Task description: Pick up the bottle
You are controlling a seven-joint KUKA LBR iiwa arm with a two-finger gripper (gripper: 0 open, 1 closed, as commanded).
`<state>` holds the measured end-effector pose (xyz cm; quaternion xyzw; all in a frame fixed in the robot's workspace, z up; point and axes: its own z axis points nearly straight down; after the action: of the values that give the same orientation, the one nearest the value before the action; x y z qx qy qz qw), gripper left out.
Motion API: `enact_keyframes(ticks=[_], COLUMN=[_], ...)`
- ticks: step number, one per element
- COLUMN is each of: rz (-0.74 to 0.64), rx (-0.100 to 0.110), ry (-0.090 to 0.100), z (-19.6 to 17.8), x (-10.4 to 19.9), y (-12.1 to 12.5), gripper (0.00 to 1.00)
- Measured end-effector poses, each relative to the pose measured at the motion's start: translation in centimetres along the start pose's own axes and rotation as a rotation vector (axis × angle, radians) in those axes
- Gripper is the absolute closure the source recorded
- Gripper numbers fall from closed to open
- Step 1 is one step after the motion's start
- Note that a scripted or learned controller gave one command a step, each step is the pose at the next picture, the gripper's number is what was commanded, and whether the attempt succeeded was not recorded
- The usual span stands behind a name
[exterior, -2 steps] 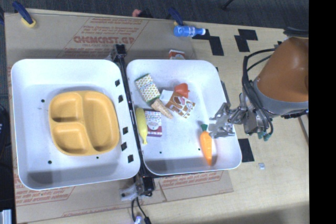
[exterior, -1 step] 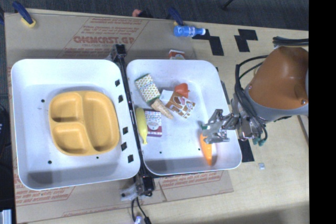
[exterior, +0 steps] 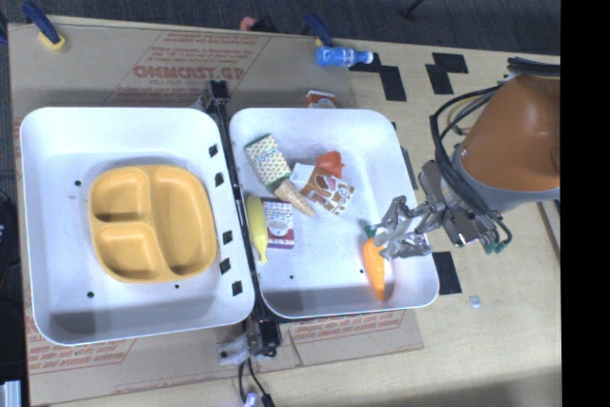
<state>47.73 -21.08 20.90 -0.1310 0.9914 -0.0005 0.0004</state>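
A blue bottle (exterior: 341, 56) lies on its side on the bench beyond the right bin (exterior: 410, 169), outside it. Inside that bin, a red-topped container with a patterned label (exterior: 330, 182) lies near the middle. My gripper (exterior: 389, 234) hangs low at the bin's right edge, fingers open, right beside the green end of an orange carrot (exterior: 377, 269). Nothing sits between the fingers. The gripper is well away from the blue bottle and a short way right of the red-topped container.
The right bin also holds a checkered packet (exterior: 268, 158), a cone-shaped piece (exterior: 294, 196), a banana (exterior: 256, 226) and a small card (exterior: 279, 224). A yellow divided tray (exterior: 152, 221) sits in the left bin (exterior: 48, 205). Blue clamps (exterior: 318, 29) hold the bench's far edge.
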Motion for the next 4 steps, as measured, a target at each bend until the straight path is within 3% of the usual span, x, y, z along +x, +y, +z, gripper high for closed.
enact_keyframes(ticks=[2,3,4], rz=[-0.135,-0.281,-0.612], rx=[-0.001,0.0,-0.001], ry=[0.001,0.0,0.0], z=[1.3,0.4,-0.9], x=[-0.6,-0.7,-0.8], y=[-0.1,-0.2,-0.2], gripper=[1.0,1.0,1.0])
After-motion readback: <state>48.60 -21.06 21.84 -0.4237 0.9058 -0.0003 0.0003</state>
